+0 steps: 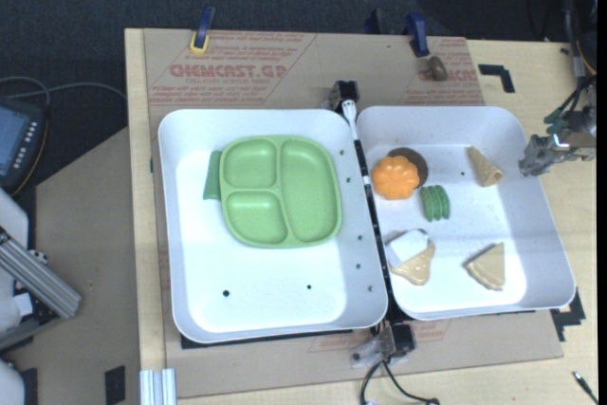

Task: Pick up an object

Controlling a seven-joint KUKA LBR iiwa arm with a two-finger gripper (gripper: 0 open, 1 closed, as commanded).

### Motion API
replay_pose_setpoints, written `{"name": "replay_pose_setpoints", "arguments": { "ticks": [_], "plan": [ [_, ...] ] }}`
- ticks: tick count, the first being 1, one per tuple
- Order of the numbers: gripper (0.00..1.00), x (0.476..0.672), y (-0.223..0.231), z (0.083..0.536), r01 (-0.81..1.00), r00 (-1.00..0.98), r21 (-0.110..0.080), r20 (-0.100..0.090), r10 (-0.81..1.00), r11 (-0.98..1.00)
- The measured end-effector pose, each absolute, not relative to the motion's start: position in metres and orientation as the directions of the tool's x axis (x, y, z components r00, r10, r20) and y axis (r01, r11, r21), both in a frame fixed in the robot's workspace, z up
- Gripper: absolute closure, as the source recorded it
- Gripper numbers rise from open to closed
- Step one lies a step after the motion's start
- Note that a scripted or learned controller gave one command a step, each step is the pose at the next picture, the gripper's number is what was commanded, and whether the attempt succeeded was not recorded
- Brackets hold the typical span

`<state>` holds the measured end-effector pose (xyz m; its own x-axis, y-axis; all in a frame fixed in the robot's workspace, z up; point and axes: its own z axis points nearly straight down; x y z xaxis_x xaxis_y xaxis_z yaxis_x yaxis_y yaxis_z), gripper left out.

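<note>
At the camera view's right edge the gripper [542, 156] hangs low, its small grey metal tip pointing left, with thin cables trailing up and to the right behind it.

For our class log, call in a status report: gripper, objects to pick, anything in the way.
Gripper at right bin's right rim, holding nothing seen. Orange pumpkin-shaped toy, green ridged piece, tan wedges lie untouched in the bin. Nothing blocks them.

I see two bins side by side on the desk [285, 62]. Left bin [190, 299]: divided plate [281, 191], toward the rear. Right bin [541, 242]: pumpkin [395, 177] at rear left, ridged piece [435, 202] just right of it, two wedges [488, 266] in front, cone [485, 166] at rear right.
</note>
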<state>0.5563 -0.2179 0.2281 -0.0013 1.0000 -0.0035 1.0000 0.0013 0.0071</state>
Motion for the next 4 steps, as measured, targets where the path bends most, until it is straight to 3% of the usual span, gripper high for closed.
{"name": "replay_pose_setpoints", "arguments": {
  "ticks": [2,4],
  "plan": [
    [1.00,0.537,-0.104,0.217,1.000,-0.005,-0.003,0.003,1.000,0.005],
    [1.00,0.502,0.000,0.236,1.000,-0.006,-0.004,0.004,1.000,0.006]
  ]
}}
